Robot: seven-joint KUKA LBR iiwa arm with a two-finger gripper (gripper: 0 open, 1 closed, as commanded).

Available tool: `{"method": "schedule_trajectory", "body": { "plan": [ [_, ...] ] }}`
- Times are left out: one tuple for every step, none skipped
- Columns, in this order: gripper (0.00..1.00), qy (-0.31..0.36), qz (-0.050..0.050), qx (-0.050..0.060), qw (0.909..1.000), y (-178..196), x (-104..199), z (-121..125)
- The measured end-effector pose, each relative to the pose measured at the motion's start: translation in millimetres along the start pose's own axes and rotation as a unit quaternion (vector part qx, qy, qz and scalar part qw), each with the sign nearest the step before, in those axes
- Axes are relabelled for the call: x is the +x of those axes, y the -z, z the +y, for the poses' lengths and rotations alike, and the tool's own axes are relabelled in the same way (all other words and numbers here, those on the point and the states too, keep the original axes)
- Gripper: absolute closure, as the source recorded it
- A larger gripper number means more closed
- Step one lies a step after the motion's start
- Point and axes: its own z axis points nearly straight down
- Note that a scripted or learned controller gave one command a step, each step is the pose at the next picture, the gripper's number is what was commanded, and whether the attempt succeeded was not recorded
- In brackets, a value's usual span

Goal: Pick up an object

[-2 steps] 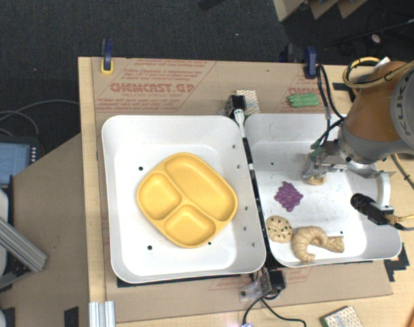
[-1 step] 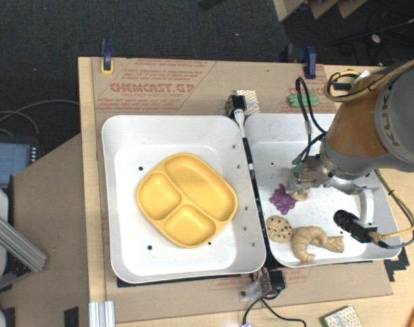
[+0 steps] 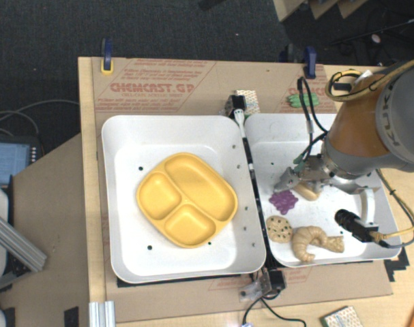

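A: Bench point(image 3: 159, 80) noted, brown board surface, 2 white bins side by side. Left bin point(image 3: 118, 203) is occupied by 1 yellow divided plate point(image 3: 186, 199), 3 compartments, set at a tilt to the bin walls.

B: Right bin point(image 3: 275, 131)?

A: 4 small items are seen toward its near end. A purple grape cluster point(image 3: 284, 200), small and knobbly, lies near the bin's left wall. A round chocolate-chip cookie point(image 3: 279, 229), tan with dark specks, lies just in front of the grapes. A tan croissant point(image 3: 316, 242), curved and ridged, is placed just to the right of the cookie, close to the near wall. A pale tan rounded piece point(image 3: 307, 191) is seen just right of the grapes, partly covered by the arm; what it is cannot be told.

B: Claw?

A: The claw point(image 3: 303, 176) is lowered into the right bin, above and right of the grapes, right at the tan piece. Whether it is spread or closed cannot be told; the wrist body blocks the view. No object can be made out in its grasp.

B: Arm?

A: Grey housing with orange band point(image 3: 357, 125) is recorded over the right bin's far right side.
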Motion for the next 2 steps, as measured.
{"method": "schedule_trajectory", "body": {
  "plan": [
    [0.0,-0.001,0.0,-0.003,1.0,-18,-11,-34],
    [0.0,0.001,-0.002,-0.004,1.0,-18,5,15]
  ]
}}
